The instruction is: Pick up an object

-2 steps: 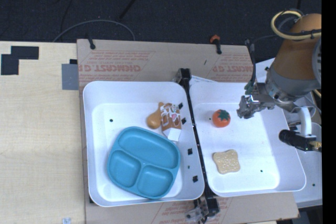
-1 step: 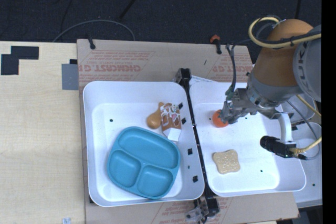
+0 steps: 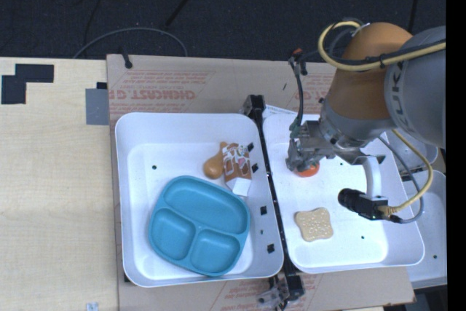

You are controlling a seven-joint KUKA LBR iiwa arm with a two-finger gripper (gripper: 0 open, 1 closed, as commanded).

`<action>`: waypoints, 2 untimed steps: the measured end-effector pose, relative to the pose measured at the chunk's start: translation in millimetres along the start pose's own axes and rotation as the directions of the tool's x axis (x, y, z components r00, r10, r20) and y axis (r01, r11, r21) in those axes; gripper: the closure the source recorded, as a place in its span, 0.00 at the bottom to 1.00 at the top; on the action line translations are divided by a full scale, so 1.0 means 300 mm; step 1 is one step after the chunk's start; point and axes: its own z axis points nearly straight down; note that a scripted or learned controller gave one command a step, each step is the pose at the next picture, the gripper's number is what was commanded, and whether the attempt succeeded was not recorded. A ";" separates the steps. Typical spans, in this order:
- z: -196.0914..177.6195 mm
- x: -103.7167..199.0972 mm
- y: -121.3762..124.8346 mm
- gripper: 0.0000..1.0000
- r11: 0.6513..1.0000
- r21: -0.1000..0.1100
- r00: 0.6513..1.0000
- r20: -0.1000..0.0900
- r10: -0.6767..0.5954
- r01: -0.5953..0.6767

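Jaws state: cannot tell, gripper (image 3: 300, 161) low over orange object (image 3: 309, 170) at right bin (image 3: 408, 247) 10 o'clock. Left bin (image 3: 135, 156): blue tray (image 3: 198, 225), gingerbread toy (image 3: 229, 161). Cracker (image 3: 314, 224) at 6. Grasp step likely; next: close, lift.

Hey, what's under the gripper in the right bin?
A small orange-red round object peeks out beneath the gripper, on the shallow white right bin floor. The gripper covers most of it, so its full shape is hidden.

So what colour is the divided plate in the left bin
Light blue plastic divided plate, plain, in the camera view.
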 end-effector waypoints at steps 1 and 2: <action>-0.011 0.152 -0.045 1.00 1.000 0.002 1.000 0.000 0.000 0.000; -0.030 0.333 -0.035 1.00 1.000 0.000 1.000 0.001 -0.001 0.001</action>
